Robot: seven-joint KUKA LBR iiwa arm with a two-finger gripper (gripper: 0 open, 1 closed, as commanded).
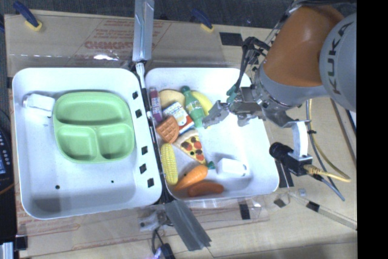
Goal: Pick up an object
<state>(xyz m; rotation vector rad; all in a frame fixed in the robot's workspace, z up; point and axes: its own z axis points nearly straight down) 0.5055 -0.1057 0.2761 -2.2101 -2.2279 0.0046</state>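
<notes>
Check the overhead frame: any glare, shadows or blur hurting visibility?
Camera view: glare streak on the clear sheet behind the left bin; soft shadow in that bin's near-left corner; toy food small and soft-edged; gripper slightly blurred.

Arm (315, 51) cut off by right edge; upper links out of frame. Gripper (219, 113) small and grey against white bin, finger state too blurred to tell. Toy food pile in right bin (257, 148) overlapping: banana (203, 101) partly hidden behind green bottle (193, 107); sausage (203, 189) partly under carrot (193, 176). Small carton (177, 113) label unreadable. White object (37, 102) at left bin (36, 191) far-left corner partly tucked behind green tray (94, 124), identity unclear. Cardboard print (109, 42) faint, illegible.
</notes>
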